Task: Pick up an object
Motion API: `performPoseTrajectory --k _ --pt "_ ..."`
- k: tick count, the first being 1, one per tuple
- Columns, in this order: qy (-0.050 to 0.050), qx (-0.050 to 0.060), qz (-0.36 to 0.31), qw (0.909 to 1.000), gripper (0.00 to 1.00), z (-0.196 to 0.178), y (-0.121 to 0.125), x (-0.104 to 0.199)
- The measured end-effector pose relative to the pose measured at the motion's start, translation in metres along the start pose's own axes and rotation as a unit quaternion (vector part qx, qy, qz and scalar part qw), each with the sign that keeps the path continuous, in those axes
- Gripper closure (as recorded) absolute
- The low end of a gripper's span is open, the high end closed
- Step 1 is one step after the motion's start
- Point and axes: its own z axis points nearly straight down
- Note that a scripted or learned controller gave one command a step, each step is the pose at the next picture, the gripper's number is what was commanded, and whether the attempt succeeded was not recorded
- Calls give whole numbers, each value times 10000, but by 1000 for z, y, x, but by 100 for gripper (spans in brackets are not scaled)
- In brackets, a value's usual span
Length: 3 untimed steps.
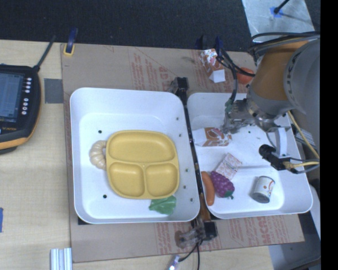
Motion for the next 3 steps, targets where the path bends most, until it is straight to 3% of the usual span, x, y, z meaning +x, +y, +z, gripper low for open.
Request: performPoseTrajectory --k 1,2,3 --pt "42 4 -25 10000 0 0 1 5" --pt "89 93 -12 9999 0 21 12 10" --pt "92 104 -19 9999 0 29 -43 -2"
